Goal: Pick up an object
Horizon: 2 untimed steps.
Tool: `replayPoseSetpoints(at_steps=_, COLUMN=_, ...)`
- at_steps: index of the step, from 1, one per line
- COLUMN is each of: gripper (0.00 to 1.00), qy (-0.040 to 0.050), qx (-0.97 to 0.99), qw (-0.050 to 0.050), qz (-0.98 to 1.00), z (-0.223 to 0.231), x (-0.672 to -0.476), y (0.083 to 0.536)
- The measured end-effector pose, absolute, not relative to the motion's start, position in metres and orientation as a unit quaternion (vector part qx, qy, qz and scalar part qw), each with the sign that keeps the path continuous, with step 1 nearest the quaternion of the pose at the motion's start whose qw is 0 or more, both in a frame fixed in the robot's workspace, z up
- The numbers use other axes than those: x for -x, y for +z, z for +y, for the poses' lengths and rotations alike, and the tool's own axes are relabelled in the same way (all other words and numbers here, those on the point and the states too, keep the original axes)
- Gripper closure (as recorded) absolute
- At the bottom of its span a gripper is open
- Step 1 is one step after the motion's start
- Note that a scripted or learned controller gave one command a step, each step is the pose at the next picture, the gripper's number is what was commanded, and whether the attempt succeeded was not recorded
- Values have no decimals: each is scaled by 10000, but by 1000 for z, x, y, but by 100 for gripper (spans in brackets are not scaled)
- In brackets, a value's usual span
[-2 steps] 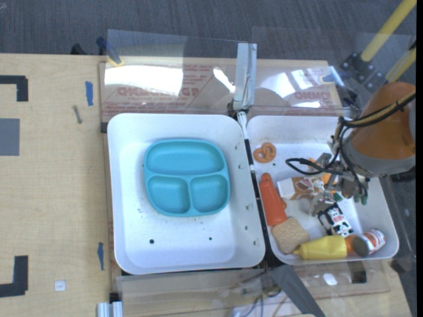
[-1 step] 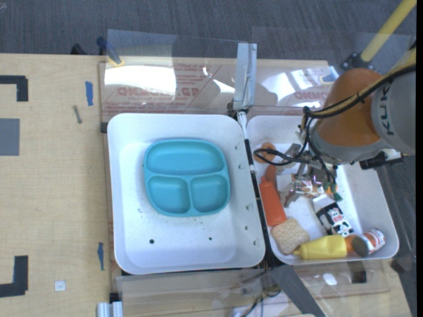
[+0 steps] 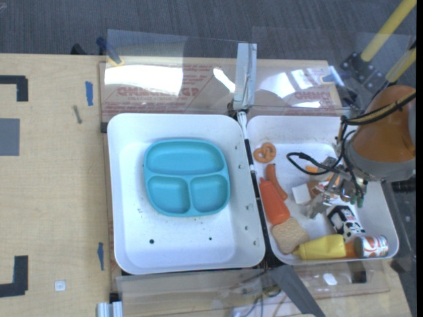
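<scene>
Wooden bench (image 3: 46, 197): pale board under both bins, with black corner marks and bits of blue tape on its left part.
Left bin (image 3: 125, 230): shallow, white, speckled with small dark spots; it holds the plate.
Right bin (image 3: 386, 220): shallow, white, touching the left bin along the middle divider; it holds the small things and the gripper.
Arm (image 3: 383, 134): grey with an orange band, reaching in from the right, over the right bin's upper right part.
Blue plate (image 3: 187, 177): turquoise, three compartments, flat in the middle of the left bin.
Gripper (image 3: 327, 200): low in the right bin, among wires; whether its fingers are wide or narrow cannot be told.
Orange carrot-like piece (image 3: 273, 203): beside the divider, lying lengthwise.
Yellow object (image 3: 322, 247): along the near wall, just beside the can.
Bread slice (image 3: 289, 235): touching the yellow object's left end.
Red-and-white can (image 3: 373, 246): on its side, near right corner.
Black-and-white toy (image 3: 347, 220): just below the gripper.
Pretzel (image 3: 264, 152): near the divider, far end.
</scene>
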State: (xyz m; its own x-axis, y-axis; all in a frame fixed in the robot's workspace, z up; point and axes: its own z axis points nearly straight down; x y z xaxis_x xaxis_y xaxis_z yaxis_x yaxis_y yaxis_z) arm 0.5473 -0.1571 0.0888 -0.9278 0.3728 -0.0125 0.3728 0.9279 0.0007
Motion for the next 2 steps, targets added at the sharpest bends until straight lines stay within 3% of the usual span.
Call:
replayPoseSetpoints(at_steps=1, gripper=0, qy=19, qx=-1821, qw=59, qz=9833, z=-99, x=-598, y=89)
replayPoseSetpoints(at_steps=2, gripper=0, qy=14, qx=-2747, qw=52, qz=9615, z=-121, x=-555, y=89)
